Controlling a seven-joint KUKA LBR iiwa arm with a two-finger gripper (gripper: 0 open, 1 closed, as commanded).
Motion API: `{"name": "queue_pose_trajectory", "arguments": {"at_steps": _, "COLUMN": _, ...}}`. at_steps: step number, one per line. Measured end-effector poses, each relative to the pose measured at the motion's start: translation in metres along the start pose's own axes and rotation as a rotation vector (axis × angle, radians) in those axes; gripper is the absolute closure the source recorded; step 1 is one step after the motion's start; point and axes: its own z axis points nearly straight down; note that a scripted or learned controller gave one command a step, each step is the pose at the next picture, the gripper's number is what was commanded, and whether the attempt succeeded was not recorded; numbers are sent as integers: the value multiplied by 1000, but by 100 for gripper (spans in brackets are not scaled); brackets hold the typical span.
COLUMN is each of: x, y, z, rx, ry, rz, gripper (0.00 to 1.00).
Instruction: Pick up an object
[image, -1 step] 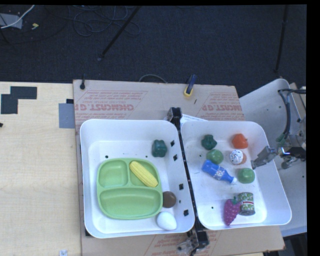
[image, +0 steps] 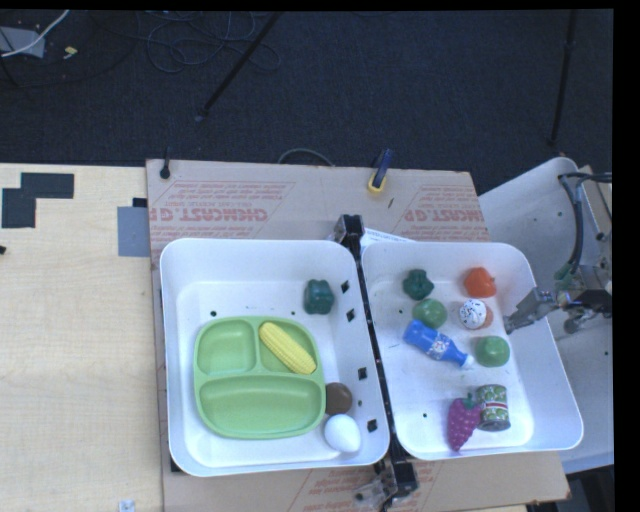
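Camera view: gripper, finger state unclear, sits right of the white ball.

Blue bottle lying tilted, mid right bin, among green toys

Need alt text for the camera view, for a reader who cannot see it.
The gripper sits at the right bin's right rim, near a green ball and blue bottle. The left bin holds a green tray with corn.
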Motion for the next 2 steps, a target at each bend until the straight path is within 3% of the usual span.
{"name": "queue_pose_trajectory", "arguments": {"at_steps": 2, "x": -3, "y": -4, "z": 125, "rx": 3, "ry": 2, "rz": 0, "gripper": 0}}
